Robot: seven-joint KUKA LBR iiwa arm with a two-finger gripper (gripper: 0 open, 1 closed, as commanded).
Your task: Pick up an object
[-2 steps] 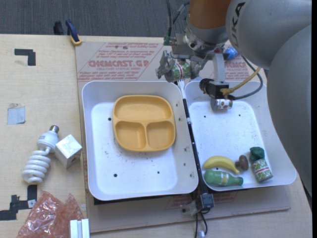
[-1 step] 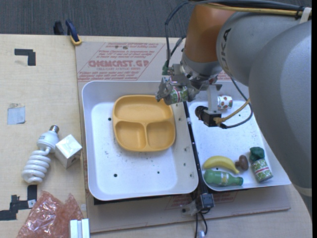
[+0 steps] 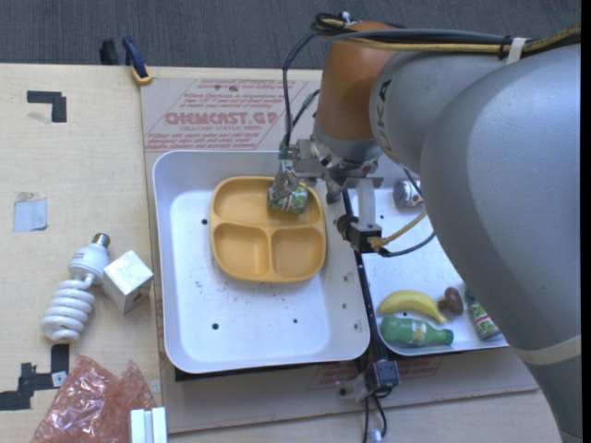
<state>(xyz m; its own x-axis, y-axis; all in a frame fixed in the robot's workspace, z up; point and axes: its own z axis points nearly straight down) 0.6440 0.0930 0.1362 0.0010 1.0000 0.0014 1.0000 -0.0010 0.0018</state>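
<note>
Gripper [image 3: 294, 185] over yellow divided plate [image 3: 268, 229] in left white bin [image 3: 185, 275], centre frame; a small greenish can [image 3: 289, 198] sits at its tip, grip unclear.
Light wood table [image 3: 74, 173]; bulb [image 3: 74, 289], cube [image 3: 127, 277] lower left; dark grey floor [image 3: 185, 7] along top.

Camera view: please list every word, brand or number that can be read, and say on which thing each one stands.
"CHEMCAST G P": large red letters on the brown sheet behind the left bin.
Smaller red lines under it on that sheet: too blurred to read.
Label of the green bottle in the right bin: too small to read.
Wrapper on the small item at the claw: unreadable.
</note>
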